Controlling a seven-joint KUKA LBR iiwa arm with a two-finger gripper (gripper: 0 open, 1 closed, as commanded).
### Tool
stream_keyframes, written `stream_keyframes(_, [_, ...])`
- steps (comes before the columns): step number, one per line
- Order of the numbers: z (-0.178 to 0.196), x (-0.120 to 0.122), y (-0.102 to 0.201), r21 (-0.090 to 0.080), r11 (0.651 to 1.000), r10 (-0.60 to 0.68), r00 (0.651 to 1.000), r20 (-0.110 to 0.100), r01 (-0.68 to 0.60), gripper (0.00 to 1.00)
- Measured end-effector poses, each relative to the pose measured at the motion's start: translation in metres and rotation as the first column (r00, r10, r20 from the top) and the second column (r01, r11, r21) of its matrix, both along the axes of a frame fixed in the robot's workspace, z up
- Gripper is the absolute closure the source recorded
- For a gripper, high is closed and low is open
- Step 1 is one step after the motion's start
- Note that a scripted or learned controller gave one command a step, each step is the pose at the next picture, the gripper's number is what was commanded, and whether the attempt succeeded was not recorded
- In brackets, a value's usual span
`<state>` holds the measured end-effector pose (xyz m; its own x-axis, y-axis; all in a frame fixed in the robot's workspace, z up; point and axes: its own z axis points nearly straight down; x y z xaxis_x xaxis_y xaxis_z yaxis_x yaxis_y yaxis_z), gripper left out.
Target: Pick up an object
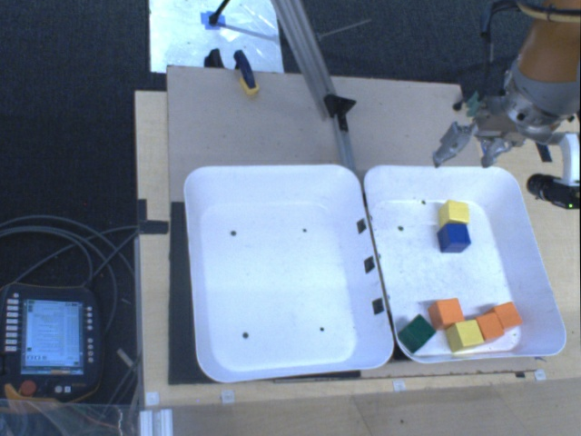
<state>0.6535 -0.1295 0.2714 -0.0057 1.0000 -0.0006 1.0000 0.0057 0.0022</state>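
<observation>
Nearest to me, at the near edge of the right-hand shallow white plastic bin [536,271], I have a crowded cluster: a dark green cube [417,332] tilted against the bin's sloped near-left wall, an orange cube [445,312] just beyond it, a yellow cube [465,335] touching that one, and two more small orange cubes [498,321] packed against the yellow one's right. My worry here is that any descent into this group would put a finger on top of a neighbour rather than beside the target, and the pieces sitting on the curved wall could slide or tip away as the fingers close.

Further back, mid-bin, a pale yellow cube [454,212] sits touching a dark blue cube [454,237], the yellow on the far side. They stand well apart from the cluster, so I judge them the easier pick, though closing along their shared line could take both or squeeze one out.

The left-hand white bin [204,243] has nothing I need.

Farthest, above the far rim of the right bin, the arm's two-finger grey gripper [472,145] hangs with its fingers spread well apart, nothing between them and touching nothing. It is well clear of every cube, so nothing is picked yet.
</observation>
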Motion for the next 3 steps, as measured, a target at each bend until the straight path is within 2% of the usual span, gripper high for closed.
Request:
stream_keyframes(1, [0.000,0.000,0.000,0.000,1.000,0.000,1.000,0.000,0.000,0.00])
stream_keyframes(2, [-0.042,-0.003,-0.003,-0.001,1.000,-0.003,1.000,-0.003,0.003,0.00])
stream_keyframes(3, [-0.090,0.005,-0.009,0.000,1.000,-0.003,1.000,-0.003,0.003,0.00])
